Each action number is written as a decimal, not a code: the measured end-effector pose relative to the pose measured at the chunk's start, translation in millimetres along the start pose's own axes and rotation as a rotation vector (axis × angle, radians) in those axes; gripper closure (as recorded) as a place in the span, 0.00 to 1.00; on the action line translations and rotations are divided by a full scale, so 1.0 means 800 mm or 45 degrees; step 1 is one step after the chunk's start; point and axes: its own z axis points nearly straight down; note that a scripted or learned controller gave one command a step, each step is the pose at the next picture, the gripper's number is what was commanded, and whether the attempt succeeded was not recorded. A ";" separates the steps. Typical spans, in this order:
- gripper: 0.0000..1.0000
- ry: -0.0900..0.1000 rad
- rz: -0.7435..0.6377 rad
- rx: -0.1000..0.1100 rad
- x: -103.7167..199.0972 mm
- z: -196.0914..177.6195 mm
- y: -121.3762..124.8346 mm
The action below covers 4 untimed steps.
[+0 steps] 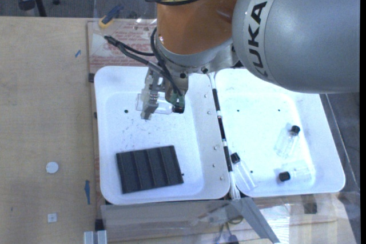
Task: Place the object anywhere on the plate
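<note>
A dark grey ridged plate (150, 168) lies flat in the front part of the left bin (108, 123). My gripper (162, 101) hangs over the middle of that bin, behind the plate and apart from it. A clear vial (166, 106) with a black cap lies crosswise between its fingers, cap end sticking out to the right. The gripper is shut on this vial, which hangs above the bin floor. The arm's big orange and grey body covers the back of both bins.
The right bin (320, 123) holds three more clear vials with black caps: one (286, 141) at mid right, one (295, 172) near the front, one (241, 171) at the front left corner. Bare wooden bench lies left of the bins.
</note>
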 end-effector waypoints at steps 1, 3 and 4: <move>1.00 -0.001 -0.193 -0.001 -0.116 0.063 0.019; 1.00 -0.005 -1.427 -0.004 -0.142 0.106 0.020; 1.00 -0.007 -1.445 -0.003 -0.143 0.012 0.017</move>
